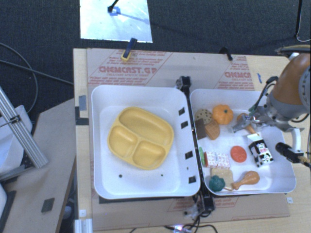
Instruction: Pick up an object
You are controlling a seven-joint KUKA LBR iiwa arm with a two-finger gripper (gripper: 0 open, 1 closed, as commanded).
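White plastic forms both shallow bins on the bench, seen from the one camera above. Filling much of the left bin (102,178) is a yellow divided tray (141,138), lying flat with three compartments. A black divider (190,130) runs between the two bins.

Toys are scattered across the right bin (286,178). Near its upper left lies an orange pumpkin (223,114), with a speckled cookie (203,115) just to its left and a brown bread piece (212,129) below them. Lower down sit a red disc (238,153), a small black-and-white cow-print carton (260,151) near it to the right, a patterned cracker (217,158), a teal lump (216,182) and a tan drumstick (246,179) along the bottom edge.

Grey with an orange band, the arm (291,89) reaches in from the right over the right bin's upper right part. Its gripper (246,123) points leftward, low over the bin floor, just right of the pumpkin and above the red disc and the carton. Whether it is spread or pressed together cannot be told at this size, and nothing can be made out between its tips.
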